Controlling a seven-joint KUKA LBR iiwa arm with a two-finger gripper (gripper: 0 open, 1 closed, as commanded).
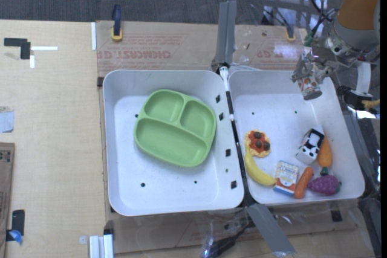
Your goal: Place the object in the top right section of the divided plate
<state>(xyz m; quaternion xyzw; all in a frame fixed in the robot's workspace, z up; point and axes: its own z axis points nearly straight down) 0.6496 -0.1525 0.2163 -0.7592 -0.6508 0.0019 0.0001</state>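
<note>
camera view: end effector (310, 83) up at about 2 o'clock of the frame, over the far edge of the right bin (354, 148), clenched on a small can (311, 85) with a red and white label, can lifted above the bin floor and hanging slightly tilted. likely light and rigid, thin-walled, smooth-sided and so a little slippery; best gripped across the cylinder's middle, not at the rim. divided plate (175, 136) green, in the left bin (121, 148), well apart from the can at about 8 o'clock of it; top right section (198, 118) bare, nearest the wall between the bins. remaining in the right bin, toward 5 o'clock of the frame: pizza slice (258, 142), banana (257, 171), toy cow (310, 146), carrot (325, 154), small carton (285, 177), grapes (325, 185). both bins on a counter (48, 130) of pale wood.
</note>
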